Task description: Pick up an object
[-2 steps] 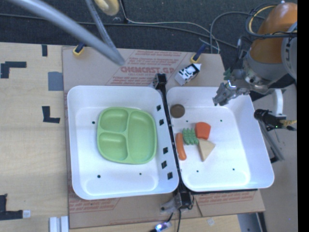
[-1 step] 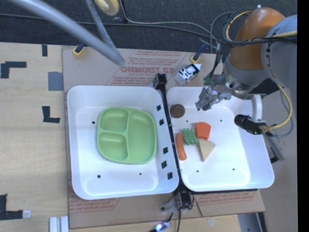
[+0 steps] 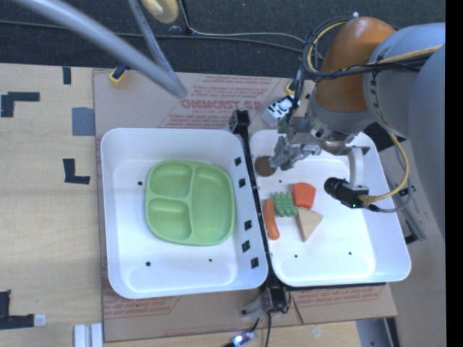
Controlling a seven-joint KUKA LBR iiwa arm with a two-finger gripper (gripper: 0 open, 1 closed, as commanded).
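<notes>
In the right bin (image 3: pixel 362 266) lie several small toy foods: an orange carrot (image 3: pixel 270 219) by the left wall, a green piece (image 3: pixel 283 204), an orange-red block (image 3: pixel 304 194), a tan wedge (image 3: pixel 309 225) and a brown round piece (image 3: pixel 265 167) at the upper left. My gripper (image 3: pixel 283 156) hangs over the bin's upper left part, right beside the brown piece. Its fingers point down and to the left. I cannot see anything between them.
The left bin (image 3: pixel 123 266) holds a green divided plate (image 3: pixel 191 201). A black divider (image 3: pixel 249 194) runs between the bins. A black cable with a connector (image 3: pixel 346 191) hangs off the wrist over the right bin. Grey poles (image 3: pixel 108 38) cross the upper left.
</notes>
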